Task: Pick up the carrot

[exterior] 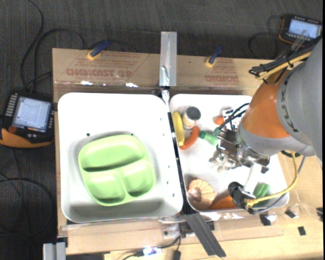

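The carrot (pixel 222 202) is an orange taper lying at the front edge of the right bin (pixel 206 169), beside a pale onion-like bulb (pixel 199 190). Its thick end is hidden under a black part of the arm's cabling (pixel 238 192). My gripper (pixel 223 158) hangs over the middle of the right bin, above and slightly behind the carrot, well apart from it. Nothing shows in its grasp. The grey arm with the orange band (pixel 265 110) covers the bin's right side.
Along the right bin's left wall lie a yellow banana (pixel 177 125), a grey-capped bottle (pixel 192 115) and a red-orange piece (pixel 190 141). A green item (pixel 208 137) sits near the gripper, another (pixel 260 189) at front right. The left bin (pixel 70 161) holds a green divided plate (pixel 116 168).
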`<state>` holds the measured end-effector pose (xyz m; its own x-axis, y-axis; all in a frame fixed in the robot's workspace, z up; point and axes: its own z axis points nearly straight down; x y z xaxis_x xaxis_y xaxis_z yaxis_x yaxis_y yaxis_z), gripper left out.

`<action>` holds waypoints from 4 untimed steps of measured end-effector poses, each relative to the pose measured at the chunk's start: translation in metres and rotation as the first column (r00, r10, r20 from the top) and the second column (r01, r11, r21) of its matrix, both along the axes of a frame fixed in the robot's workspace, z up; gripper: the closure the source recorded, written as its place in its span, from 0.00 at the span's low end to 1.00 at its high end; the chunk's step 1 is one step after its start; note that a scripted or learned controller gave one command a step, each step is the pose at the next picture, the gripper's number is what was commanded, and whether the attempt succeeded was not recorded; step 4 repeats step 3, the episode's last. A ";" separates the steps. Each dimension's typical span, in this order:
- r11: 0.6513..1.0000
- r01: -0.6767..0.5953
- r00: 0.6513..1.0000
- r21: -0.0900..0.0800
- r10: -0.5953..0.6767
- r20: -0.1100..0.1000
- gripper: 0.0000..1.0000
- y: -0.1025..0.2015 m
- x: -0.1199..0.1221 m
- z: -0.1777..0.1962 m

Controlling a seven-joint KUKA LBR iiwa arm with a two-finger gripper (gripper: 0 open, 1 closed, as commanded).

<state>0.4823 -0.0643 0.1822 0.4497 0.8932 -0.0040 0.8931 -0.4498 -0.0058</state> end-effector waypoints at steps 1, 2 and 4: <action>0.999 0.043 0.999 -0.003 -0.043 0.005 1.00 0.039 0.009 0.192; 0.903 0.429 0.903 -0.004 -0.429 0.006 1.00 0.077 0.032 0.217; 0.998 0.065 0.998 -0.002 -0.065 0.002 1.00 0.062 0.024 0.139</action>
